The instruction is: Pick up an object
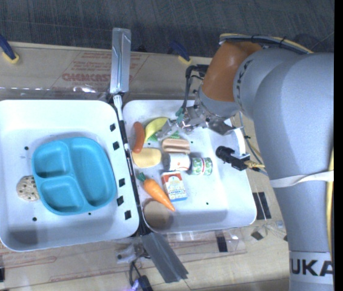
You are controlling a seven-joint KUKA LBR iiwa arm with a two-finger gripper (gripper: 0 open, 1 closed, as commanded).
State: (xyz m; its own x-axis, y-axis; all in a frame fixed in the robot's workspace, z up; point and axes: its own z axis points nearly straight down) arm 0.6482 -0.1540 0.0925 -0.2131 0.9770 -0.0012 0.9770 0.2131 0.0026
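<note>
In the right bin (235, 208), gripper (180, 121) near the banana (155, 127), finger state unclear, perhaps hidden.

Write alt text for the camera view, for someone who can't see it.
A grey robot arm's gripper hovers over the right bin, crowded with toy food including a carrot. The left bin holds a blue divided tray and a cookie.

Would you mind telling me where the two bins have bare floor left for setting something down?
Left bin: bare floor around the blue tray, except beside the cookie. Right bin: bare near corner, right of the carton and carrot. Crowded under the gripper.
</note>
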